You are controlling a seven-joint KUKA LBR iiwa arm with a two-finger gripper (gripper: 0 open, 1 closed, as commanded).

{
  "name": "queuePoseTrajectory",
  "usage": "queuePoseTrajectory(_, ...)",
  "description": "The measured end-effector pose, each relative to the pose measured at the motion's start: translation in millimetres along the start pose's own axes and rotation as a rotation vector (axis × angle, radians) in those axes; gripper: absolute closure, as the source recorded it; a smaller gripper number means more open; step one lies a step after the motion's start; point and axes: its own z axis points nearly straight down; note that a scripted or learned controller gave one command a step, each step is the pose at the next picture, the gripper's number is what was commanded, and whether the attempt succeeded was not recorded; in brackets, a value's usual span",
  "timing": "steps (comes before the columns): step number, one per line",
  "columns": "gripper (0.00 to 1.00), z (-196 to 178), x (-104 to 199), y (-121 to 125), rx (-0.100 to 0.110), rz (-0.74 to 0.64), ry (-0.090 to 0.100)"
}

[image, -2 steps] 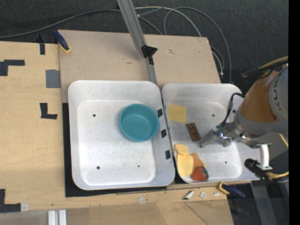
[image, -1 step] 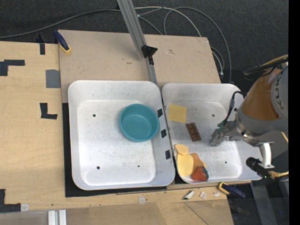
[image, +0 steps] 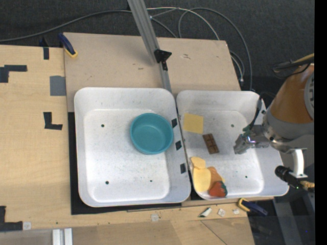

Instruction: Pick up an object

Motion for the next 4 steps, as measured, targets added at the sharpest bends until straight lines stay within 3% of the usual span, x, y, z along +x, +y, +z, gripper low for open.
queuePoseTrajectory(2, 1.00, -97.5, 3.6, 8.5, -0.003, 0.000, -0.001)
queuePoseTrajectory(4, 1.00, -98.8, 97.5, 36.7, 0.002, -0.005, 0.002)
